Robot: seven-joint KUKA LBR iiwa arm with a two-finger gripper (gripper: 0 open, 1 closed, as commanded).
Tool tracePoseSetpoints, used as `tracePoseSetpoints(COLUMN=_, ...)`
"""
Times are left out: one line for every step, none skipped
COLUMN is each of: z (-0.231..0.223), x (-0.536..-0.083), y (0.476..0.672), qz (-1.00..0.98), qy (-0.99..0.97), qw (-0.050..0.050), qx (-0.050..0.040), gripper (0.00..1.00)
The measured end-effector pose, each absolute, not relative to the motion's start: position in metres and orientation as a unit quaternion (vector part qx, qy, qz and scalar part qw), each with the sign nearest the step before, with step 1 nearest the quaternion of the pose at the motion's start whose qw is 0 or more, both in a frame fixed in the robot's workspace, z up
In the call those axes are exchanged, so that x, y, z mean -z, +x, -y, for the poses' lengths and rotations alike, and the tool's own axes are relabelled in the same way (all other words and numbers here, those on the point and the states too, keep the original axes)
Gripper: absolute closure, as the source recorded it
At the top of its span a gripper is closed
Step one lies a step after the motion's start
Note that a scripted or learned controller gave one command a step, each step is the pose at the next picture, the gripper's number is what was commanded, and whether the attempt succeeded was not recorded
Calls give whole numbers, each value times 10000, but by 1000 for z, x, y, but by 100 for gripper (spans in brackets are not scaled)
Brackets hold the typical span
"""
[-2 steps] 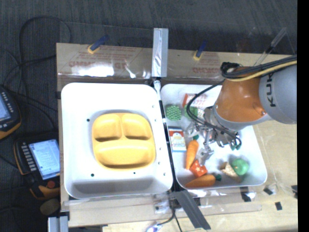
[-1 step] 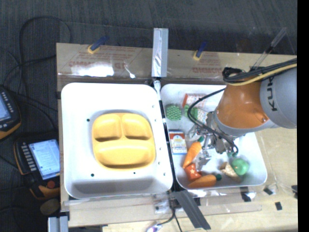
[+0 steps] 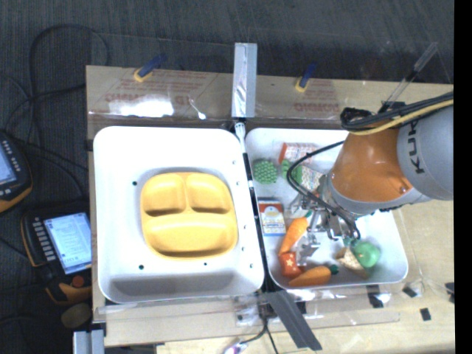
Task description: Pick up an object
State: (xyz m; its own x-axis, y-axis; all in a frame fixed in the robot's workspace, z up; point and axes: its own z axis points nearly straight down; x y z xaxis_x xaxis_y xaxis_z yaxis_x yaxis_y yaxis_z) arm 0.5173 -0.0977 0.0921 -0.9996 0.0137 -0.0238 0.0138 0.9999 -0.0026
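The likeliest target is the orange carrot-shaped toy (image 3: 293,234) standing slantwise in the middle of the right bin (image 3: 398,260), with the gripper (image 3: 317,234) low over the pile just to its right; whether the jaws are open, closed or gripping anything cannot be told, since the metal parts blur into the clutter. The risk lies in the crowding. A red piece (image 3: 289,262) and a second orange carrot (image 3: 313,275) lie just near of the first, a small printed box (image 3: 271,218) touches it on the left, and a green toy (image 3: 366,254) sits at the right beside a pale lump (image 3: 346,260). A descent slightly off could pinch two items together, or nudge the rounded carrot aside so it rolls free. Farther off, a green dotted ball (image 3: 265,171) and a printed packet (image 3: 299,153) rest at the bin's far end, and the left bin (image 3: 110,198) holds a yellow divided tray (image 3: 189,212).
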Motion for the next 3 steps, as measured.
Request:
tracePoseSetpoints(z=98, x=-102, y=518, qz=-9999, qy=64, qw=119, qx=25, gripper=100)
tracePoseSetpoints(z=98, x=-220, y=589, qz=-9985, qy=543, qw=16, qx=-2, gripper=100)
tracePoseSetpoints(z=61, x=-266, y=636, qz=-9953, qy=968, qw=18, qx=-5, gripper=100)
